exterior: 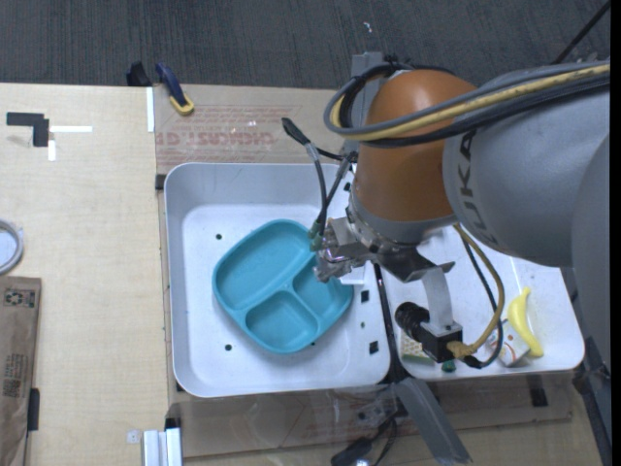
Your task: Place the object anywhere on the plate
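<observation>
A: Where is the claw (330, 260)?

B: Low over the left bin (189, 289), at the right rim of the plate (267, 289). The arm (417, 153) hangs right above it and hides much of it.

A: Wide, narrow, holding anything?

B: I cannot tell. It is a small cluster of metal parts under the orange band, and nothing can be made out between them.

A: And the object?

B: The one loose thing I can see is a banana (525, 323), well to the claw's right and a little lower, in the right bin (572, 352). It lies near that bin's right wall, with some pale scrap just beside it. Whether it is the task's object, I would only guess.

A: So how far along is it?

B: The plate, left of and below the claw, shows bare blue in every compartment I can see. Nothing rests on it, so the placing is not done. If the claw carries something, only the release over the plate is left; if not, the pick and the carry both remain.
</observation>
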Controlling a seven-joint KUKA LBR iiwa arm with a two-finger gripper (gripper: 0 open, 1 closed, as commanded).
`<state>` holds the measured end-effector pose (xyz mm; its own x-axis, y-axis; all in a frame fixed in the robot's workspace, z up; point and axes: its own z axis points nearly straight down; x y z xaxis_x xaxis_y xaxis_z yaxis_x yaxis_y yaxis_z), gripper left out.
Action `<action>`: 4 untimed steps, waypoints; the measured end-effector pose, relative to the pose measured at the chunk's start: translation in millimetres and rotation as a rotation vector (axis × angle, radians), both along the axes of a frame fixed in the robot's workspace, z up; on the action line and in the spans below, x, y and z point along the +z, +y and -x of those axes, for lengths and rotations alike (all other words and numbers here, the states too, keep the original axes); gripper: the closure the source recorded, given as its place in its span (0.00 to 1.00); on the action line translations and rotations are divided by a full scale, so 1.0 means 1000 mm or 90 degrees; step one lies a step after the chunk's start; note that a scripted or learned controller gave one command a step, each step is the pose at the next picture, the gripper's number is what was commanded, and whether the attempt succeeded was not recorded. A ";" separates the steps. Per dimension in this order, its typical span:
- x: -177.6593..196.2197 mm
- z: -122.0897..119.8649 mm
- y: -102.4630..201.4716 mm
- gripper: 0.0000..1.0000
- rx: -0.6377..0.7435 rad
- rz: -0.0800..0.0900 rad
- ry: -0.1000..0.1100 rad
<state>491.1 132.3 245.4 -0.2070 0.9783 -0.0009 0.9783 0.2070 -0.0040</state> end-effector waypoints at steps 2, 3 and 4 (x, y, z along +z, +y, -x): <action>0.003 0.013 -0.047 1.00 -0.038 0.001 0.000; -0.002 0.013 -0.062 1.00 -0.043 0.000 -0.001; -0.001 0.013 -0.083 1.00 -0.038 0.000 0.000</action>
